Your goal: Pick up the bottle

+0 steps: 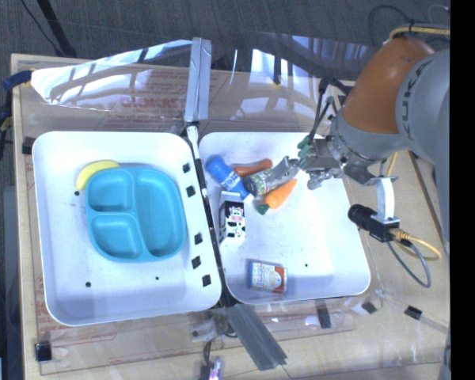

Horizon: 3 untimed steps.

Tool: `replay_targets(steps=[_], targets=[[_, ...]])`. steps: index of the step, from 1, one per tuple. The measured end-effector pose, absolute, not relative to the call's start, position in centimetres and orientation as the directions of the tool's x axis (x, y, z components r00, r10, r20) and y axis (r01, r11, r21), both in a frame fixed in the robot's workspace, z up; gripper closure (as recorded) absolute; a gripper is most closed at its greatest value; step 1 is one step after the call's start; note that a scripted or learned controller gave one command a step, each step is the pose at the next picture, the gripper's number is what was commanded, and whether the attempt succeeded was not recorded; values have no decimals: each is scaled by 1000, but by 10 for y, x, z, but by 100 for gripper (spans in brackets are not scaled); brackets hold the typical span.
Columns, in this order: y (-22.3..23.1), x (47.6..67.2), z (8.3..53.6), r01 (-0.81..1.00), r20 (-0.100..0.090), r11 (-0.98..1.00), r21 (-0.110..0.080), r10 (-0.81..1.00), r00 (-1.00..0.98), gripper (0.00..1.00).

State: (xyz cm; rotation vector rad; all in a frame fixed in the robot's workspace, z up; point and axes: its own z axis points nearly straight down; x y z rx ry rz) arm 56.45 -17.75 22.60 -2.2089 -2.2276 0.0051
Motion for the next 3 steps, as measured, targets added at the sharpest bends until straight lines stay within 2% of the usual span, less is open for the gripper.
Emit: replay_targets(steps=[1, 2, 3], targets=[[-132, 657, 126, 982, 0, -189, -3, 982, 189, 0], [-119, 619, 92, 991, 0, -133, -1, 991, 133, 0], [-118, 618, 102, 992, 0, -129, -4, 992, 129, 100]])
